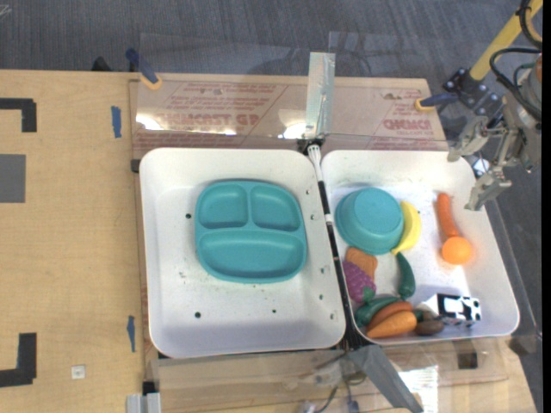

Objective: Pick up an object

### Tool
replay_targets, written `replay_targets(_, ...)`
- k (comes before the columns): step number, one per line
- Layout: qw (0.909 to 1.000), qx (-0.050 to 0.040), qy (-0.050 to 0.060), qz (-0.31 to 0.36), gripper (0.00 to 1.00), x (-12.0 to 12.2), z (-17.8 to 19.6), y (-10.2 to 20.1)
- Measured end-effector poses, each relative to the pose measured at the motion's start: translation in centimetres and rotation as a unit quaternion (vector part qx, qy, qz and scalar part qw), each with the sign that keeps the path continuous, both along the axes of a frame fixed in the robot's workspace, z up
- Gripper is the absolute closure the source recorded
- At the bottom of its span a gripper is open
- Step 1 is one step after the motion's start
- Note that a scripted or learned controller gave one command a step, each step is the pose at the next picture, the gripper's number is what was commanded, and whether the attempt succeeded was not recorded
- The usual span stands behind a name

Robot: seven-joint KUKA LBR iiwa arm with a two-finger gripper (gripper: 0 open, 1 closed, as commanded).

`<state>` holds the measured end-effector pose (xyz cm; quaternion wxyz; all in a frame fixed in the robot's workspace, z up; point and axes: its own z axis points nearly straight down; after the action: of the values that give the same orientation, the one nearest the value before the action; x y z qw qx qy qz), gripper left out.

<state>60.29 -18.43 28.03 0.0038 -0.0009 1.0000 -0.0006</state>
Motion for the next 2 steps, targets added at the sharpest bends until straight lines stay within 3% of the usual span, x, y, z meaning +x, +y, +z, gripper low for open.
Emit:
replay_targets(1,0.9925,0.0015,0.004,-0.122,0.00,-5.5,-11.6,-1.1)
replay_targets(2,0.9934,-0.0035,-0.003,-0.115,0.00,-4.0,-17.0,4.4)
